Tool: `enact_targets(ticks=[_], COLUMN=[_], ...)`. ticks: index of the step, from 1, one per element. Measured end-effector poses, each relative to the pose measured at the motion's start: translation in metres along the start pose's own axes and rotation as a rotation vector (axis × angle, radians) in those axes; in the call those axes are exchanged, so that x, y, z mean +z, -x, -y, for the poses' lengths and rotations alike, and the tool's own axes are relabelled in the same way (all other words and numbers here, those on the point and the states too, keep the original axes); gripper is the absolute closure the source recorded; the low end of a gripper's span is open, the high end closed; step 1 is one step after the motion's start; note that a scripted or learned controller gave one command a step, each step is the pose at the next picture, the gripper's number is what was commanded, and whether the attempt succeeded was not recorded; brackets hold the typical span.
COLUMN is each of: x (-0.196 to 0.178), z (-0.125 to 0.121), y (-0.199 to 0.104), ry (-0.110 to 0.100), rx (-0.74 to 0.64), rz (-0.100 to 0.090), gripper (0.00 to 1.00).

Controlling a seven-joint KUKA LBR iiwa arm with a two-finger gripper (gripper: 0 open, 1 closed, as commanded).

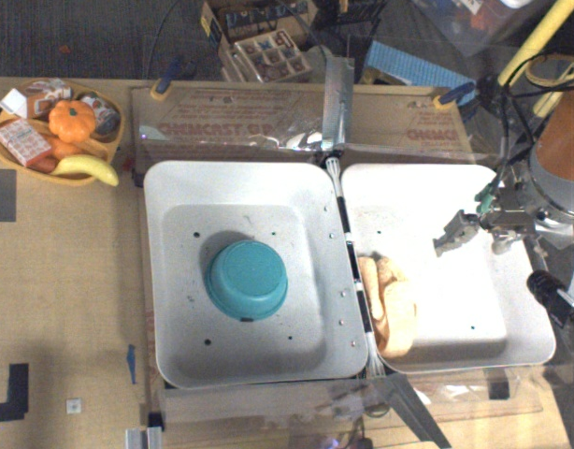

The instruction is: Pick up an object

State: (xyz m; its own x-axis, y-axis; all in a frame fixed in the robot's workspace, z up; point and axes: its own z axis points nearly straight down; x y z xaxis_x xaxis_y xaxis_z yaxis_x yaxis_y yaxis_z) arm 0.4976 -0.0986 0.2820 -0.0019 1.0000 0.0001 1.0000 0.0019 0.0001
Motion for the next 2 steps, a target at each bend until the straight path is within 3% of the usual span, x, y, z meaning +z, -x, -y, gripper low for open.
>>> enact_targets(ticks=[1,2], x=[0.098,0.191], z=[-0.037,-0.054], y=[-0.046,0.009], ry=[-0.001,0.013], rx=[-0.008,-0.092], rz=[0.000,0.001], gripper=[0.00,0.00])
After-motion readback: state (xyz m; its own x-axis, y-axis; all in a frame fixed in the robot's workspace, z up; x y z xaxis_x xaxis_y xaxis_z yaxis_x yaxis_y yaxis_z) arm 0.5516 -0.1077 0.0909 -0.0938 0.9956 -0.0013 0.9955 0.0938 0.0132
